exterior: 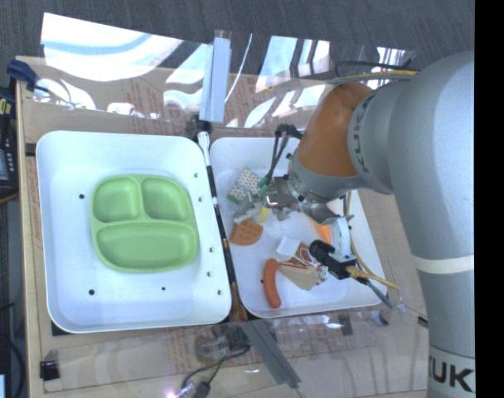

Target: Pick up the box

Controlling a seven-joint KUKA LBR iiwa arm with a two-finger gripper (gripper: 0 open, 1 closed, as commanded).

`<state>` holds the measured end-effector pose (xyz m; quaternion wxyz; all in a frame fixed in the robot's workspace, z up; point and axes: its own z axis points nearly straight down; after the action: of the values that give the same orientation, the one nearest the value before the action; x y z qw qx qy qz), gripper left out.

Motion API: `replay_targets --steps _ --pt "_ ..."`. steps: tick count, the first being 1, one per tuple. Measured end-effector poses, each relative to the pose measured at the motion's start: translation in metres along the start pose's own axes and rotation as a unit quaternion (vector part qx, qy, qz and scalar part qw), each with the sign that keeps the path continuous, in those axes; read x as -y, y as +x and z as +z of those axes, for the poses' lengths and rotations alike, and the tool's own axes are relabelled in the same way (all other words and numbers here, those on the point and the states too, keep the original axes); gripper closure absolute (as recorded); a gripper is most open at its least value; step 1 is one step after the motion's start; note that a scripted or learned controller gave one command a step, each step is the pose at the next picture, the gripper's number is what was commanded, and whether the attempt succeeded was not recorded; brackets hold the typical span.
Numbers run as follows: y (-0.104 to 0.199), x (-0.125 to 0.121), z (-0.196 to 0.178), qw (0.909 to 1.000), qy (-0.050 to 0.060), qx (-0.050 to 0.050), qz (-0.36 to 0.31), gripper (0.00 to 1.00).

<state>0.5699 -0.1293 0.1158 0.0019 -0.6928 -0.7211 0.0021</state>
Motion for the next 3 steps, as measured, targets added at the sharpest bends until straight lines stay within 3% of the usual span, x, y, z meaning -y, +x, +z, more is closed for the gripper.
replay_targets --steps 1,2,3 --pt "-0.011 -0.074 0.014 0.9928 -0.011 0.004 -0.119 0.00" --pt "0.016 -0.076 0.018 0.9980 -0.006 0.006 -0.063 0.00" --pt "0.019 -0.077 0.008 0.9978 -0.007 0.004 -0.065 1.00"
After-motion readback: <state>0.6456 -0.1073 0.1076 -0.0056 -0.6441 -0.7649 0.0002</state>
